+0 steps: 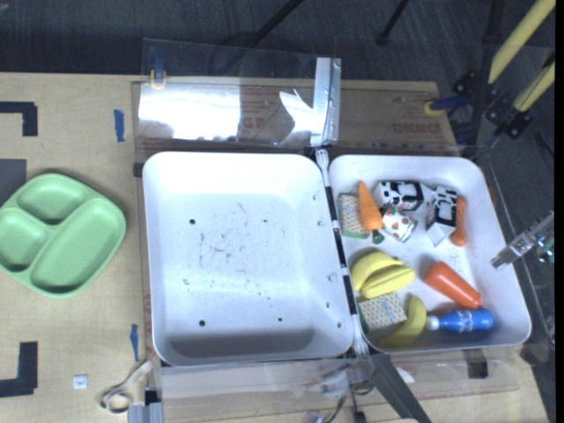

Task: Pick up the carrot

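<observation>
**Carrot pick: approach not yet begun, target lying free in the right bin**

Near edge of the right bin [520,324]: a blue bottle [465,322] is seen lying on its side against the near wall; a yellow banana [407,320] and a patterned sponge-like block [382,309] are crowded at the near left corner.

Just beyond the bottle, the carrot [453,285] is found lying flat, thick end to the left, tip pointing right and near; its tip is close to the bottle, possibly touching it; bare bin floor is seen along its far flank.

Mid bin: a second banana bunch [382,273] lies left of the carrot, near but apart.

Far part: a black-and-white toy [401,195], a small round speckled piece [398,226] and two slimmer orange pieces [367,206] [459,221] are noted; these last could be mistaken for the target; the fat orange cone is judged the carrot.

The left bin [176,179] and a green divided plate [18,263] lie well away.

At the right edge, a metal part taken for the gripper [527,244] is seen outside the bin wall; whether it is spread or closed cannot be told; nothing is seen held.

Advice for the step: descent should be made over the carrot's thick middle, the closing line set across its long axis; the bottle side should be avoided so that the bottle is not nudged; a full-depth descent is judged necessary, as the tapered body may squirt out of a shallow pinch.
</observation>
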You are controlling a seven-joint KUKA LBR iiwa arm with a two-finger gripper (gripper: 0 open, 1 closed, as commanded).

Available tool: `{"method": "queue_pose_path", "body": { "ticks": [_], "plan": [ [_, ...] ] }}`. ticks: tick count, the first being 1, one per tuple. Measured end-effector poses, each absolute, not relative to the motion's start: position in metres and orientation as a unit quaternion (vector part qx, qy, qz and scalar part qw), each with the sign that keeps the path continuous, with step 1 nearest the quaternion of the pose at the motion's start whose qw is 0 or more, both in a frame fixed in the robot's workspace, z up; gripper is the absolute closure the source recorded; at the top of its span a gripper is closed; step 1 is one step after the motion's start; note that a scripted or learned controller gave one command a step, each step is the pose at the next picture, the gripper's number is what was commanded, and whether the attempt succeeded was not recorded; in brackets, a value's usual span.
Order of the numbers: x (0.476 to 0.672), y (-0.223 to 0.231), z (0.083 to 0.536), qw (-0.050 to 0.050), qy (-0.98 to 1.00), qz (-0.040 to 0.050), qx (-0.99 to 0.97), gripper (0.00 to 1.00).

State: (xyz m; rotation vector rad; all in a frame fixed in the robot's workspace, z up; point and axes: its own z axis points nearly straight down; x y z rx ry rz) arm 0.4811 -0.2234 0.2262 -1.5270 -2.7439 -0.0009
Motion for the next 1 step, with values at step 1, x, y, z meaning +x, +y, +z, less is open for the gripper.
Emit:
{"method": "queue_pose_path", "body": {
  "ticks": [1],
  "plan": [
    [0.5146,-0.2226,0.2121,-0.002,-0.928,-0.0003,-0.372,1.00]
  ]
}}
